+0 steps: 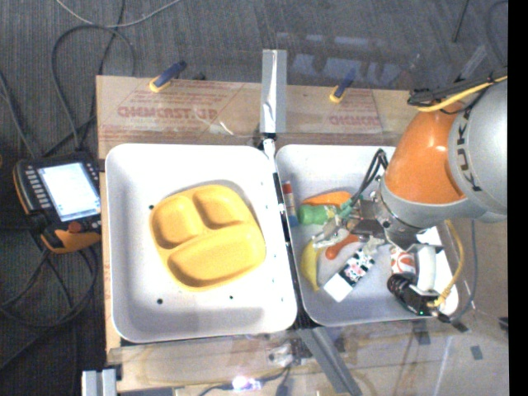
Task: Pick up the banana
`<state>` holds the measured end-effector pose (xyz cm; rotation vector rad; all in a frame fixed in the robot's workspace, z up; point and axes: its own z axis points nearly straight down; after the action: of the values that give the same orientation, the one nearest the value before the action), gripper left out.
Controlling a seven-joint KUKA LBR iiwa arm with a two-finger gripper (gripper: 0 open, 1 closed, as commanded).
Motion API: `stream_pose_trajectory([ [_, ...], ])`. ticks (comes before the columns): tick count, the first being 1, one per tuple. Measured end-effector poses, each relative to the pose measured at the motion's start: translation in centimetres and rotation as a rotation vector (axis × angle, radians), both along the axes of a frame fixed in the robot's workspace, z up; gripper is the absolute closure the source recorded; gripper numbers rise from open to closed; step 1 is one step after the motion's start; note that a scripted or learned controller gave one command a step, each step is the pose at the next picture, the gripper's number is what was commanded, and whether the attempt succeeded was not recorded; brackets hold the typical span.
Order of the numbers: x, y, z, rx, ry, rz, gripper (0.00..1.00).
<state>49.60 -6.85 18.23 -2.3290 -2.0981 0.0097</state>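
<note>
Banana (309,264) lies in the right bin (330,162), near that bin's left wall, showing as a short curved yellow strip running roughly top to bottom. Much of it is hidden: a red-handled item (340,247) and a white box with dark print (350,275) lie against or over its right side, and a green object (314,214) and an orange one (327,197) crowd its upper end. Whether these touch the banana or merely overlap it from this angle is hard to tell.

The arm's orange band (421,167) and grey wrist hang over the right half of the same bin, and the end effector (365,221) sits just right of the clutter; its state cannot be told from this slanted view, and nothing yellow is seen in its grasp. The left bin (124,246) holds a yellow divided tray (208,236), well apart from the work.

As a judgement, this banana is probably a light plastic toy: stiff, smooth and somewhat slippery, not fragile. Its curve and tapered ends make an end grasp likely to slip. The best hold looks to be across the thick middle, closing on the narrow width, approached from the bare left side where the bin wall leaves little room. The neighbouring box may be nudged or caught instead.
</note>
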Motion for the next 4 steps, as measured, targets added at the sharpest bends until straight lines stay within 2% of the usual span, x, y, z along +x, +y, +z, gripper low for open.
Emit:
stream_pose_trajectory([
  [1,3.7,5.2,-0.3,-0.002,0.0,-0.035,0.0],
  [2,0.0,-6.4,-5.1,0.0,0.0,0.102,0.0],
  [3,2.6,-3.2,-9.2,-0.011,-0.028,0.041,0.0],
  [4,-0.1,-3.2,-9.2,-0.014,-0.032,0.23,0.0],
])
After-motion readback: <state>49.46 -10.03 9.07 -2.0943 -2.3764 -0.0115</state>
